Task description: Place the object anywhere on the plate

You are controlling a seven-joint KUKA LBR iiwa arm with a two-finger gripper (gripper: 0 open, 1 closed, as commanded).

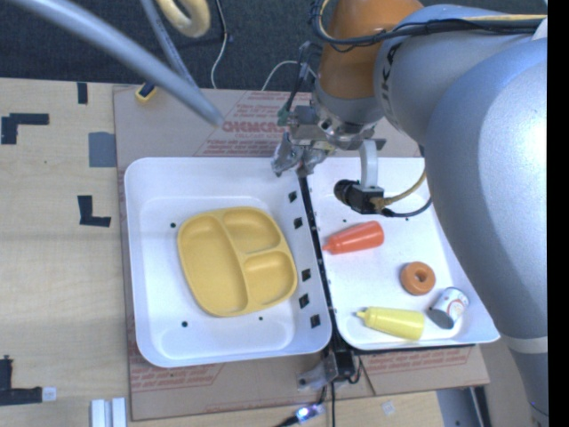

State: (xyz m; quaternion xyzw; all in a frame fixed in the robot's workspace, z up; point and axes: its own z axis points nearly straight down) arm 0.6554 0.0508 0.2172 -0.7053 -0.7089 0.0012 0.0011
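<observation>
Over the far end of the seam where the two bins meet, the jaws hang at the tip of the grey arm (462, 105), just below its orange band (360, 34); whether they are released or clenched I cannot tell, and nothing can be seen between them. None of the loose things is at the jaws, and which of them is the task's object cannot be told. All four lie in the right bin (378, 278). The carrot-like piece (354, 237) is nearest, a little toward the camera from the jaws and just right of the seam, lying on its side. It is orange-red, tapered, with the narrow end pointing at the left bin (142, 238). Farther to the near right sits a small brown ring-shaped doughnut (417, 277), lying flat. Beside it at the near right corner lies a little silvery can (447, 308), tipped over. Close to that, along the near edge, a yellow squeeze bottle (391, 322) lies on its side with its nozzle toward the seam. The left bin holds the plate (209, 265), a yellow one split into three compartments, set flat near the bin's middle with nothing on it. Both bins rest on a cardboard sheet (249, 118) spread over the pale wooden worktop (53, 238).
</observation>
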